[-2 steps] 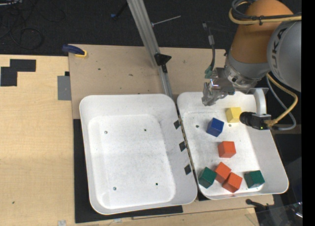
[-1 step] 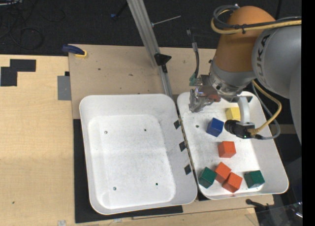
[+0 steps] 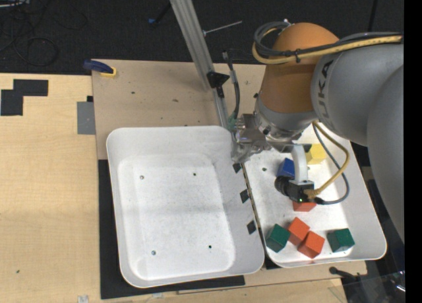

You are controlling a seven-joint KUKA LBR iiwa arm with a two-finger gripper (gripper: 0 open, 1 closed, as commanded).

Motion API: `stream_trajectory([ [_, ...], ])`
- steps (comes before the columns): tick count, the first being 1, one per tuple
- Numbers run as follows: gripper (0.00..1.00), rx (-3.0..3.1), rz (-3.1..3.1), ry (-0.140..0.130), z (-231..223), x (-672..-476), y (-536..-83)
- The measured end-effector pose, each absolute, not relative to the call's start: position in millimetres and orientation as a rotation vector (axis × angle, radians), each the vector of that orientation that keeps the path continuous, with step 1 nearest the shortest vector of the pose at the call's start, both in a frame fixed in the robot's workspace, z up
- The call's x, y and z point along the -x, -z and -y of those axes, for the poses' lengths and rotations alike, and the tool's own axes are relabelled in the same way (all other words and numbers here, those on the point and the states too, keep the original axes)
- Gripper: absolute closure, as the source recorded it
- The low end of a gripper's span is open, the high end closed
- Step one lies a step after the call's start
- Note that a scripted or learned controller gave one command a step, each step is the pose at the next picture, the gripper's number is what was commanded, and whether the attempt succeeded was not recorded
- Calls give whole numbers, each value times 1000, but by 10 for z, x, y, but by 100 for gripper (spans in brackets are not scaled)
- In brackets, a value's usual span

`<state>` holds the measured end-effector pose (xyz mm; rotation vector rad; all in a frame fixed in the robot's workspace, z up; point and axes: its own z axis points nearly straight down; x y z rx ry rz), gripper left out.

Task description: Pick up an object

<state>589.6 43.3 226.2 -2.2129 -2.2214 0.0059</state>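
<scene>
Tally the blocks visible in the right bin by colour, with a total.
Green blocks: 2
Orange blocks: 2
Red blocks: 1, partly under the hand
Yellow blocks: 1
Blue blocks: 1
Total: 7 visible; the arm may hide more.

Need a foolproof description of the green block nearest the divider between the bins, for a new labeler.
Start at the right white bin, the one the arm reaches into. Along its near edge sits a row of blocks: green, two orange, green. The one meant is the green block at the row's left end, closest to the left bin, touching an orange block; the other green block sits apart at the right.
</scene>
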Motion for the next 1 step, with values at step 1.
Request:
stream_trajectory([
  [1,100,2212,2223,-5,-932,-5699,-2366],
])
